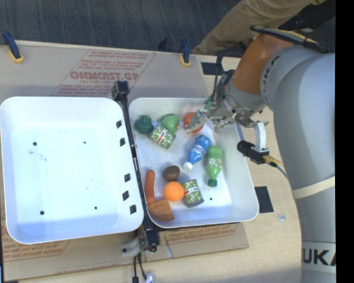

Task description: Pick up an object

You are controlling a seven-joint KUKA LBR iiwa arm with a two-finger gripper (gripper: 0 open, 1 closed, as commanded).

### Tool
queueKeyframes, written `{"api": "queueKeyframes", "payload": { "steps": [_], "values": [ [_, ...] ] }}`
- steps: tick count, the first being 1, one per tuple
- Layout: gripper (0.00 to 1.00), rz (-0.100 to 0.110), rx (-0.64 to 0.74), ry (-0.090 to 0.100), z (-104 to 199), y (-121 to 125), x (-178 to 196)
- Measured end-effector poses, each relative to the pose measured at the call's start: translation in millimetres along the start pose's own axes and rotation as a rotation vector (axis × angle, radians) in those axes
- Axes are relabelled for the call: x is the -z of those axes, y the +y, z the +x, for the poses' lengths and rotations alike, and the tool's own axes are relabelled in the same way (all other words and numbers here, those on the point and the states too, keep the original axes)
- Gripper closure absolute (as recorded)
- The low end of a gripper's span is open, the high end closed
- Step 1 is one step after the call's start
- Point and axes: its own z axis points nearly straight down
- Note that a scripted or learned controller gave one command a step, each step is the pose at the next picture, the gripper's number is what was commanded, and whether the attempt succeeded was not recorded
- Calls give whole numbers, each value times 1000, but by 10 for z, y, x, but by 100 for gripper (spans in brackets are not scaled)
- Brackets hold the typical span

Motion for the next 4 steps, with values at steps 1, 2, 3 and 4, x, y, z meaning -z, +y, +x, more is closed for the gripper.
{"api": "queueKeyframes", "payload": {
  "steps": [1, 2, 3, 4],
  "values": [
    [0, -6, -4, -1, 148, 118, -210],
    [100, -5, 0, -1, 148, 122, -100],
    [100, -11, -6, -3, -2, 116, 959],
    [100, -9, -4, -1, 649, -200, 1383]
  ]
}}
